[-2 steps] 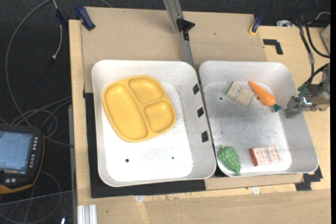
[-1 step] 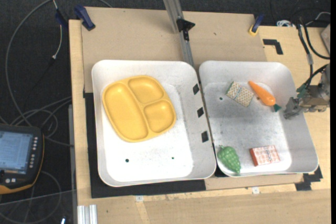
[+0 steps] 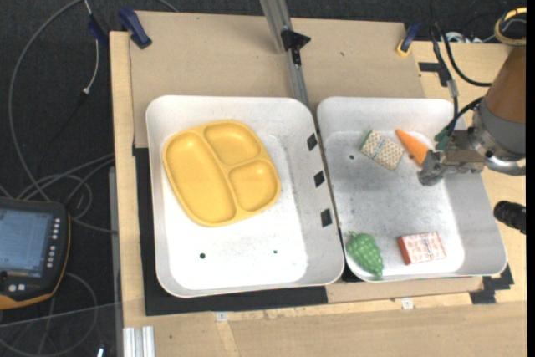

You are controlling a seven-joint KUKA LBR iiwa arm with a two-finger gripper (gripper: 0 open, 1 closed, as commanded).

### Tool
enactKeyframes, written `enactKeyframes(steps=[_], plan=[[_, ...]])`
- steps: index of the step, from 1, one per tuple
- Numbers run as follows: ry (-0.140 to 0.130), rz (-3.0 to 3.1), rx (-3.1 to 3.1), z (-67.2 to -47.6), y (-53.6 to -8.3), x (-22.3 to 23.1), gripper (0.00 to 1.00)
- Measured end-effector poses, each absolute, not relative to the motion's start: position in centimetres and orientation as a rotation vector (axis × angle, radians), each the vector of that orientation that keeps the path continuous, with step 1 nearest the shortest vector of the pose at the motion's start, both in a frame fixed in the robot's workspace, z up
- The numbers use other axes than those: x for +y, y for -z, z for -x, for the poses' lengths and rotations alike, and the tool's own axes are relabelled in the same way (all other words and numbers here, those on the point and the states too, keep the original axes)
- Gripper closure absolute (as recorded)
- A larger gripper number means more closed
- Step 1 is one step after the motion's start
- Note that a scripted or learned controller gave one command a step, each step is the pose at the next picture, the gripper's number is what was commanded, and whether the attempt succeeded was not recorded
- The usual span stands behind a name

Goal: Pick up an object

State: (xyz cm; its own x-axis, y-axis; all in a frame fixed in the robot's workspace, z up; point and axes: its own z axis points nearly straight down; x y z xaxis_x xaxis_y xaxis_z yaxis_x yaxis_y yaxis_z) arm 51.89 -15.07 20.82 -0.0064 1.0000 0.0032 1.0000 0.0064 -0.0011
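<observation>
Pick not yet achieved: nothing was seen held. Claw [image 3: 435, 167] sat low in the right bin [image 3: 468, 213], beside the orange carrot [image 3: 411, 144], which lay just to its upper left, possibly touching. Whether the claw was open or closed could not be told. Remaining: close on the carrot and lift.

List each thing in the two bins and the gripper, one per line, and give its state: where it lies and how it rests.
Yellow divided plate: lies flat in the left bin, compartments up.
Patterned block: tilted, upper part of the right bin.
Carrot: lies beside the block, next to the gripper.
Green toy: at the right bin's near left corner.
Red box: lies flat near the front.
Gripper: low over the right bin, by the carrot.
</observation>
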Motion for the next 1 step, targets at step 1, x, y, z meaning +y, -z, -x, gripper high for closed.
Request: enactKeyframes(steps=[1], plan=[[0.006,2.213,-2.230,-52.64,-22.06,-10.06,1.00]])
